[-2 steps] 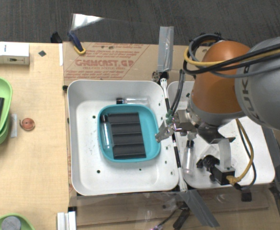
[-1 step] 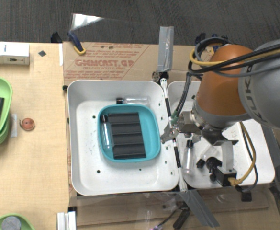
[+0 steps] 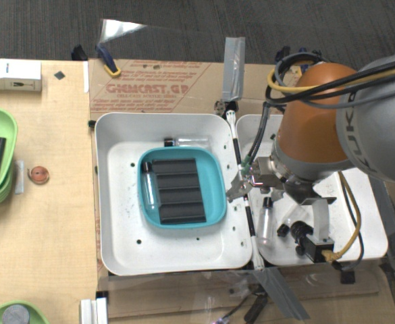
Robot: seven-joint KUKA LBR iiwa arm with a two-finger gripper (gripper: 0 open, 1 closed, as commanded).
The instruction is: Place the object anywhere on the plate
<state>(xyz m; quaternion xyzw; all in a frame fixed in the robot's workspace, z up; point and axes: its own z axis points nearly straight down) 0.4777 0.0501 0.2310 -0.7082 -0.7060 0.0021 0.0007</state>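
The arm's orange band [image 3: 312, 123] rises closest to the camera, bulky and rounded, with the grey link [image 3: 376, 120] running off behind it. Below the band, the gripper [image 3: 249, 184] sits over the divider where the two white bins meet. The wrist hides it from me, so I cannot tell how far open it is or whether it has hold of anything.

Just beside the gripper, on the side away from the arm, lies the left bin [image 3: 116, 248]. In it rests a teal plate [image 3: 214, 201], square with rounded corners, its near edge close to the gripper. A black ribbed block [image 3: 180, 191] lies flat on the plate. Its long axis runs from the far side of the bench toward the near side, roughly parallel to the divider, and its ribs cross it pointing toward the gripper. A clear tube [image 3: 148, 187] lies along the block's far flank, also on the plate.

Under the gripper, on the arm's side, is the right bin [image 3: 366, 241], with a clear tube-like item [image 3: 266, 218] and a yellow cable [image 3: 352, 238] over it.
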